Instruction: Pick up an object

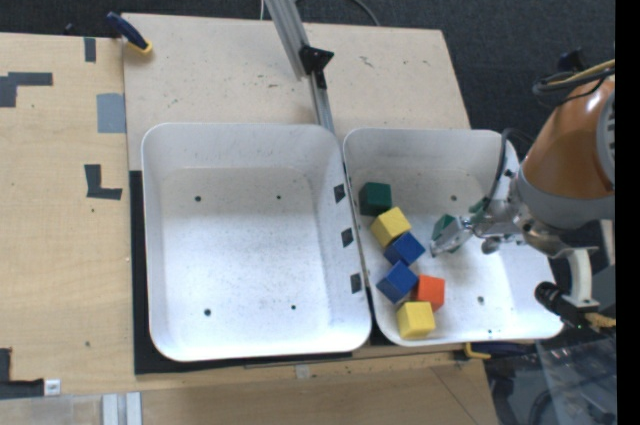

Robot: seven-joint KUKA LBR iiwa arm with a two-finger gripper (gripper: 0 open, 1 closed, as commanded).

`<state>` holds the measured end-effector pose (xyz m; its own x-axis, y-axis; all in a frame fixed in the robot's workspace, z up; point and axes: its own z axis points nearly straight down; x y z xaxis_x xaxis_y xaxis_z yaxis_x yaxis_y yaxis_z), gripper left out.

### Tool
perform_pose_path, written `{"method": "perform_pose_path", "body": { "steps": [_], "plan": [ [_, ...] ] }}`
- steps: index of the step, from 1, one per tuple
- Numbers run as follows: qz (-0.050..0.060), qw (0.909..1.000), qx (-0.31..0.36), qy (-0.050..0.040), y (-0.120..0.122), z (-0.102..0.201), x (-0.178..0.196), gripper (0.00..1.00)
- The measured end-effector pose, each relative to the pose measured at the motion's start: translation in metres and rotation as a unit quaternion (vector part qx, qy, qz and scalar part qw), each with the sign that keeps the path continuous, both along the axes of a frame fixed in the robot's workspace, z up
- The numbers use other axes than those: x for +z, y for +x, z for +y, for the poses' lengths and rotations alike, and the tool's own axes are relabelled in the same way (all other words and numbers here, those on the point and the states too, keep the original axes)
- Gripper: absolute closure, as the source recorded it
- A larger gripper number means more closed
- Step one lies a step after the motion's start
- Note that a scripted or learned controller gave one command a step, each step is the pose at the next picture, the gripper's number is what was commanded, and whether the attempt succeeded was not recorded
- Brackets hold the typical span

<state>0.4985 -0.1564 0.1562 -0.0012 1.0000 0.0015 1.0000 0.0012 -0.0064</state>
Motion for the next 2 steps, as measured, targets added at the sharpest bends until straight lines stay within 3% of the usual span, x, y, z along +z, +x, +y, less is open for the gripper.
{"method": "perform_pose_path", "body": {
  "steps": [1,2],
  "plan": [
    [0.001,1.0,0.0,0.0001,-0.0019,0.0028,-0.0642,0.0],
    [-0.001,1.0,0.0,-0.0003,-0.0025,0.0034,-0.0647,0.0]
  ]
}}
